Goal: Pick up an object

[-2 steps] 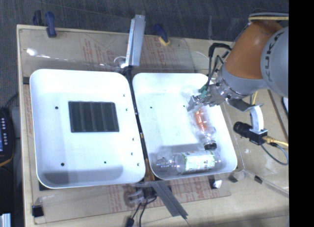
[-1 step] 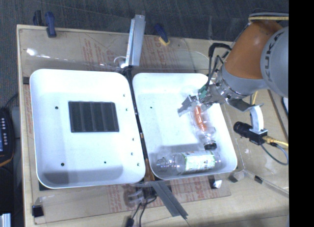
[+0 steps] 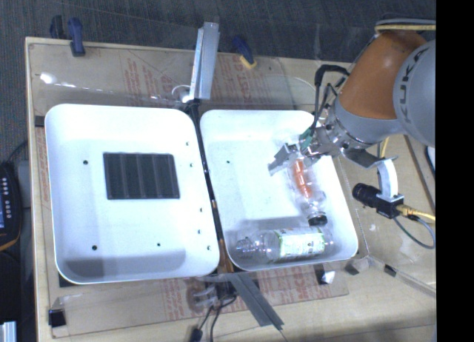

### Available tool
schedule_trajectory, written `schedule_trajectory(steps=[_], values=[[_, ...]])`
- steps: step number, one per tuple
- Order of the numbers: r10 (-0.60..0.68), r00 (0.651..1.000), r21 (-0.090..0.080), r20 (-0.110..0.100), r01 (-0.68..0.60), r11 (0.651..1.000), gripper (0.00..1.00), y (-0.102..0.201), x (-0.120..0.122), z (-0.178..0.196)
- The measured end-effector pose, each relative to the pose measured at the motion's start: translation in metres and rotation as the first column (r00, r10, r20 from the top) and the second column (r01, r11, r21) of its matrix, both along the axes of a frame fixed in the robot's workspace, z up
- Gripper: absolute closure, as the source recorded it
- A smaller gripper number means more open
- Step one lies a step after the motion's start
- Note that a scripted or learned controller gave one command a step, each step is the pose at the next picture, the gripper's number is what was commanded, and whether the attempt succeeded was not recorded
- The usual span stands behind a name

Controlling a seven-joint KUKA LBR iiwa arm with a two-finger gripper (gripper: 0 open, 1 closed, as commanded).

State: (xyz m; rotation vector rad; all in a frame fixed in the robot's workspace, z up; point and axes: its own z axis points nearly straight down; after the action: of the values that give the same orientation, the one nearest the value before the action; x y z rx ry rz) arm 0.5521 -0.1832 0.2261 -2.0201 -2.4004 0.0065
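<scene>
Left shallow white plastic bin (image 3: 67, 185) holds one dark ribbed rectangular pad (image 3: 141, 175), flat near its middle; right shallow white plastic bin (image 3: 229, 185) sits just beside it, rims touching along the centre seam; clear plastic bottle with a white-green label (image 3: 285, 245) lies on its side along the right bin's near wall; second clear bottle with orange contents and a black cap (image 3: 305, 185) lies slanted near the bin's right side, cap toward the near edge; two-finger gripper (image 3: 290, 157) is low over that bottle's upper end, grey arm with orange band (image 3: 385, 81) reaching in from the right; gripper state: cannot tell from this angle, grasp not confirmed.
</scene>
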Motion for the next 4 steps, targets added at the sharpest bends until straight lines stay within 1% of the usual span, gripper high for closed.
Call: schedule_trajectory(steps=[1,2,3,4], values=[[0.027,1.0,0.0,0.004,-0.027,1.0,0.0,-0.027,0.022,-0.031],[0.082,0.997,-0.001,0.006,-0.082,0.997,0.0,-0.025,0.043,-0.053],[0.13,0.992,-0.002,0.007,-0.13,0.992,0.0,-0.025,0.036,-0.031],[0.109,0.994,0.0,0.005,-0.109,0.994,0.0,-0.007,0.071,-0.016]])
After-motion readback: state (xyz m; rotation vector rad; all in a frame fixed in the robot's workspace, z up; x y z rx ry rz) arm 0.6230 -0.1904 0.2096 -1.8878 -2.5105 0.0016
